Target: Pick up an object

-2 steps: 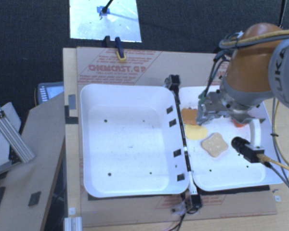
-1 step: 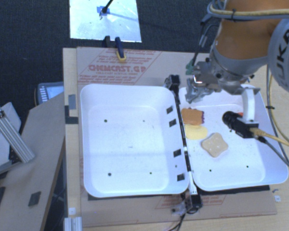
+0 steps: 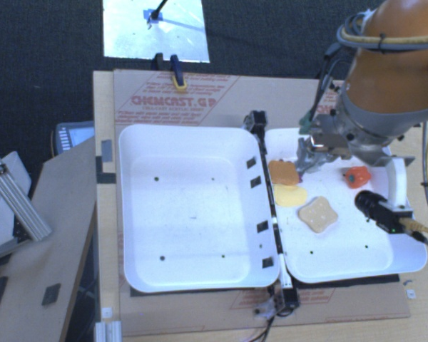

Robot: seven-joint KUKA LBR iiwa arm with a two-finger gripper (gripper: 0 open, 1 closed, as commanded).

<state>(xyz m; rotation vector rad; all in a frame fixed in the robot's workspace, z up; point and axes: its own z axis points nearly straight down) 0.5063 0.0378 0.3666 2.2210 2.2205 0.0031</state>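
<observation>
The only writing I can read from here is red print on the brown board [image 3: 200,95] under the bins: "CHEMCAST GP", on the strip that shows beyond the far end of the row of black clips [image 3: 262,184] joining the two bins. The smaller red lines beneath it are too fine to make out. More red print past the near end of the clips is cut off by the bins sitting on it.

The gripper [image 3: 308,157] hangs over the right bin [image 3: 357,262], a little to the right of the clips and towards their far end. The arm's orange band [image 3: 399,41] and grey wrist cover much of it — whether it is open or closed I cannot tell.

Just beside its tip, close against the clips, lies an orange-brown slab [image 3: 284,172]; whether the two touch is hard to judge. A pale yellow disc [image 3: 291,196] lies at the slab's near edge, also close to the clips. A tan bread-shaped piece [image 3: 318,214] sits just beside the disc, on its side away from the clips. A red-orange piece [image 3: 356,177] lies well to the right of the clips, near the wrist — its shape is unclear.

The left bin [image 3: 192,205] lies on the clips' other side. Beyond their far end, to the left, a blue-and-yellow clamp [image 3: 177,73] grips the board's edge.
</observation>
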